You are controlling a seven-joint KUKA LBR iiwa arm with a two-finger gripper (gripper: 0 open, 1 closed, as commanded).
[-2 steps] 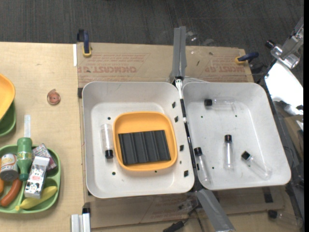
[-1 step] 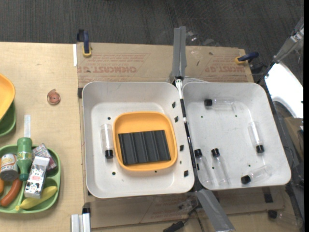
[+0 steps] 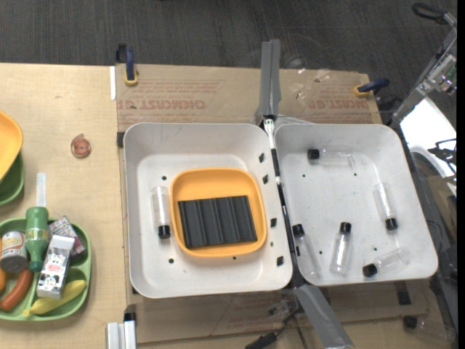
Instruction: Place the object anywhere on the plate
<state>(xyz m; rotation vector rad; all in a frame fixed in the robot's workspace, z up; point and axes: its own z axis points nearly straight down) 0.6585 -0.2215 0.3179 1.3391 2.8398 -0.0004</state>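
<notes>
The gripper's state I cannot tell, and the task is, I think, at its first step: one clear vial (image 3: 158, 208) lies just beside the orange plate (image 3: 216, 179), others lie in the right bin (image 3: 330, 195), so next one vial must be grasped.

Both bins, the left bin (image 3: 138, 217) and the right bin (image 3: 407, 195), are white. The plate (image 3: 214, 184) is orange-yellow and carries a dark grey ribbed block (image 3: 218, 220). The vials (image 3: 340, 246) are clear with black caps. The desk (image 3: 51, 107) is pale wood, the cardboard (image 3: 189, 97) brown with red print, and the side tray (image 3: 80, 282) green.
</notes>
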